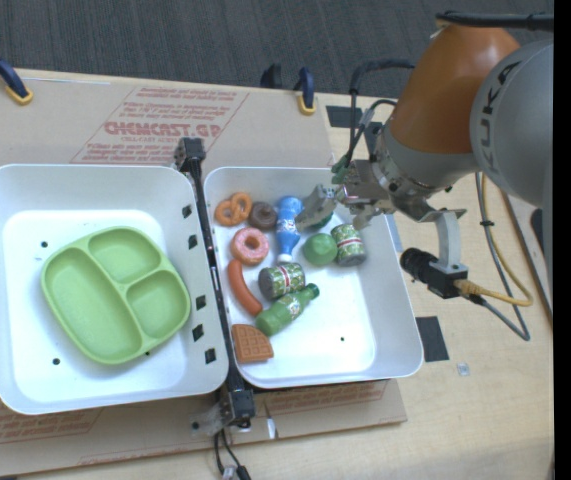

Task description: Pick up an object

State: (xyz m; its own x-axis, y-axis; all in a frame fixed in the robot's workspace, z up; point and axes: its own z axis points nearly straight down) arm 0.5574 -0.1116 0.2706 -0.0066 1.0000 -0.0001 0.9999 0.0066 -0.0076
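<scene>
The right bin (pixel 390 313) holds several toy foods. An orange pretzel (pixel 232 209), a brown donut (pixel 263 214) and a blue bottle (pixel 288 225) lie toward its far side. A pink donut (pixel 251 245), a red sausage (pixel 244 286), a green-labelled can (pixel 281 279), a green bottle (pixel 287 311) and a waffle (pixel 252 344) sit nearer. A green ball (pixel 319 248) and a second can (pixel 349 244) rest at the right. My gripper (pixel 331 212) hangs low over the bin's far right part, just above the green ball and the second can, with nothing seen held.
The left bin (pixel 5 198) carries a green divided plate (pixel 115 293). A black clip (pixel 190 152) joins the two bins at the far side. The arm's orange band (pixel 455 78) and grey body rise at the right. Both bins rest on cardboard (pixel 165 118).
</scene>
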